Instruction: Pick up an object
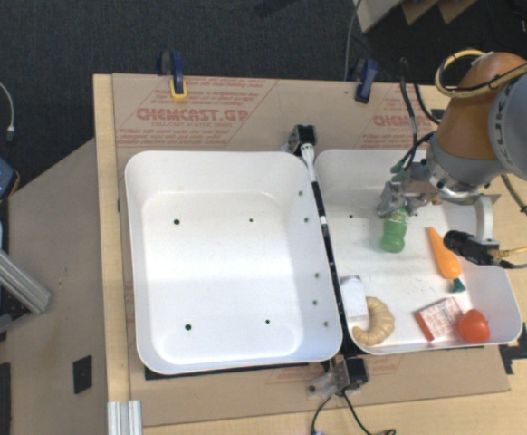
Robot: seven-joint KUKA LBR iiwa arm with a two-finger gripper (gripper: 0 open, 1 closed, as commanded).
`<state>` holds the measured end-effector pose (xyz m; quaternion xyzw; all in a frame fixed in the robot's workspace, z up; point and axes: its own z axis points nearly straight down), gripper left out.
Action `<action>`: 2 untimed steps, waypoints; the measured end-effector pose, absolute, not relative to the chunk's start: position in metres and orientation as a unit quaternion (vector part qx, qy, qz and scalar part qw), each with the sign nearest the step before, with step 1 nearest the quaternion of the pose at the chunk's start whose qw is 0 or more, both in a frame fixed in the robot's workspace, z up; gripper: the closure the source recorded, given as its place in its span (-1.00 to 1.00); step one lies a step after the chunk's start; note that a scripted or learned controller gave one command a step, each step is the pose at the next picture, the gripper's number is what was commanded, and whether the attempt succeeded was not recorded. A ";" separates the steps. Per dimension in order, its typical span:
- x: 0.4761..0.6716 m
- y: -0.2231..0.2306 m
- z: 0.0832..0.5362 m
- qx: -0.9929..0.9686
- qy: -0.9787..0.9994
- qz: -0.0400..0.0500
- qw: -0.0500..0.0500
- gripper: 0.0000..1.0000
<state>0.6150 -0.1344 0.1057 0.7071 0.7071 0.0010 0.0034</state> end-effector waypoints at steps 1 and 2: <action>0.615 -0.135 0.116 0.707 0.707 0.001 0.004 1.00; 0.550 -0.057 0.189 0.705 0.709 0.001 -0.002 1.00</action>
